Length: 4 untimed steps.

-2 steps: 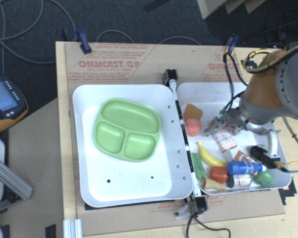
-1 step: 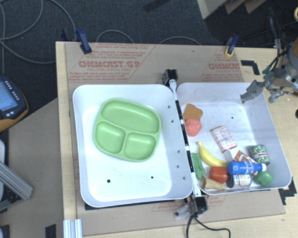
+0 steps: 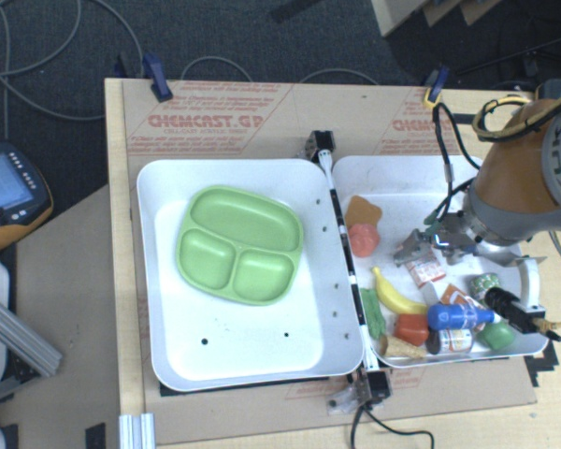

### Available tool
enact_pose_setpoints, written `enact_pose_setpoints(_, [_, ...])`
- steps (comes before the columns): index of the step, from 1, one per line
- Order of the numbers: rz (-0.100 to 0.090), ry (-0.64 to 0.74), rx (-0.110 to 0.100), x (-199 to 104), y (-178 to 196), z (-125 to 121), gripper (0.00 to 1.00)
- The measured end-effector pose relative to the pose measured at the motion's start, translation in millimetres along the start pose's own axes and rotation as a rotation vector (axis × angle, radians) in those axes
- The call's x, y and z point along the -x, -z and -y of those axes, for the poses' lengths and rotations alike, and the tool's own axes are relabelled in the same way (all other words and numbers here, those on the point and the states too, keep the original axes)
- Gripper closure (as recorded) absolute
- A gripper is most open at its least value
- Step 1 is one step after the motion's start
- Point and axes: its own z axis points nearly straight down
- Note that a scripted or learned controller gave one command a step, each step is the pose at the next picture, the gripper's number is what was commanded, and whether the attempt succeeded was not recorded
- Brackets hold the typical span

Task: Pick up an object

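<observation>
We see the arm cut off at the frame's right edge, its bulk covering part of the right bin. The gripper is too blurred to read, and the heaped items overlap beyond telling apart.

Toys are crowding the right bin's near half: banana, red block, blue bottle. Its far strip is lying open. A green tray is occupying the left bin's far part.
</observation>
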Motion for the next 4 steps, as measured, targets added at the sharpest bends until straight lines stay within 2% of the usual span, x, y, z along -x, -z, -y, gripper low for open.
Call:
enact_pose_setpoints(1, [0.005, 0.000, 0.014, -34, -31, -60, 0.00])
enact_pose_setpoints(2, [0.003, -0.001, 0.005, -17, -35, -131, 0.00])
enact_pose_setpoints(3, [0.003, -0.002, 0.003, -5, -37, -18, 0.00])
enact_pose_setpoints(4, [0.003, -0.002, 0.005, -6, -26, -18, 1.00])
